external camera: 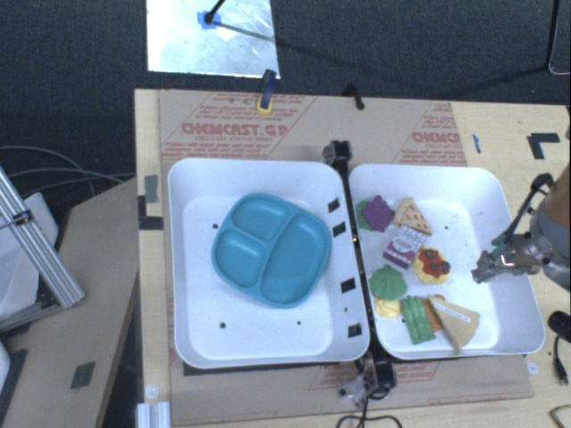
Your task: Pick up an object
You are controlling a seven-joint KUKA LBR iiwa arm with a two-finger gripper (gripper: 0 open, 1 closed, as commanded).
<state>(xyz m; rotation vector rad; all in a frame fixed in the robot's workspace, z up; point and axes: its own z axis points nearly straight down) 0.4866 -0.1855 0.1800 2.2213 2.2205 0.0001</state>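
We see the hand (489,268) at the right bin's (500,190) right edge — open or closed, we cannot tell — with bare floor between it and the toy food (412,270), clustered leftward.

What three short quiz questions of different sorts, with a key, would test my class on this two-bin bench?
1. True or false: the blue divided plate lies in the right bin.
2. Which bin holds the toy foods: A left, B right?
3. Fill in: the gripper is over the right bin's ___ side.

Key: 1 false, it lies in the left bin. 2 B. 3 right.
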